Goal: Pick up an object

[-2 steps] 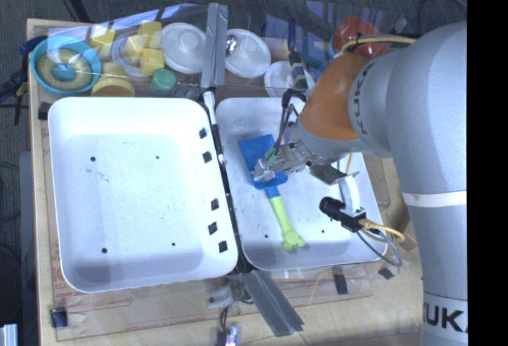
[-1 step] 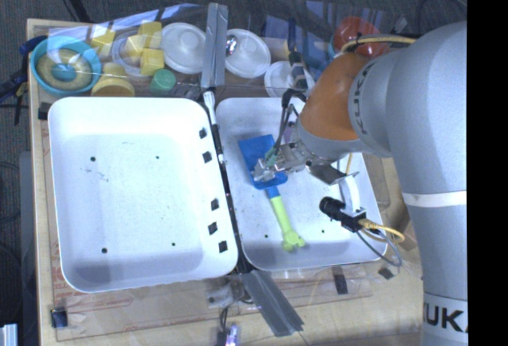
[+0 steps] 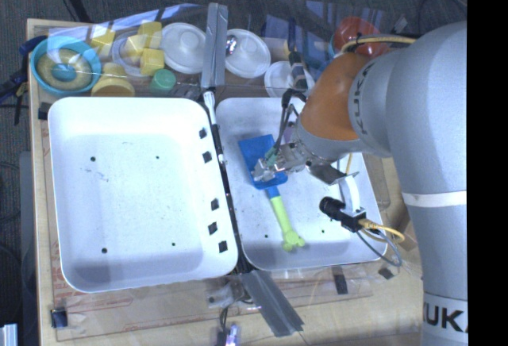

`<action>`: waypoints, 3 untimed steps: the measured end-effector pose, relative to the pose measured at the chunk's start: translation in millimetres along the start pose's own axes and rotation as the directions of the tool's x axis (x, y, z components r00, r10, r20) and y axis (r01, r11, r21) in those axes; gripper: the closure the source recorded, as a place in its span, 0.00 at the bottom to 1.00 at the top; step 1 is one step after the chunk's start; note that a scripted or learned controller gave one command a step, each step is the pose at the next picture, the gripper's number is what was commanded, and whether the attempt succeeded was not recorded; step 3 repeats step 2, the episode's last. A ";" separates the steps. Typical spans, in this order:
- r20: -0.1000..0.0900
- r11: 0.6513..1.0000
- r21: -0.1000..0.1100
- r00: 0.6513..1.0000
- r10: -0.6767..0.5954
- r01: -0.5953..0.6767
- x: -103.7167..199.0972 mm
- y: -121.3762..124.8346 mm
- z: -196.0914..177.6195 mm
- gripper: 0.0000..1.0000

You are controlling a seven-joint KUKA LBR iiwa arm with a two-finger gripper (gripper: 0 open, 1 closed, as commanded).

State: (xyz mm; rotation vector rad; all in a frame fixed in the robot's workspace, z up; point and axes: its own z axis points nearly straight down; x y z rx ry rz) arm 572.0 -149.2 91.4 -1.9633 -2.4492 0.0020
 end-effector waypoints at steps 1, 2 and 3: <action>0.000 1.000 0.000 1.000 0.000 0.000 0.0 0.0 0.0 0.00; 0.000 1.000 0.000 1.000 0.000 0.000 0.0 0.0 0.0 0.00; 0.000 1.000 0.000 1.000 0.000 0.000 0.0 0.0 0.0 0.00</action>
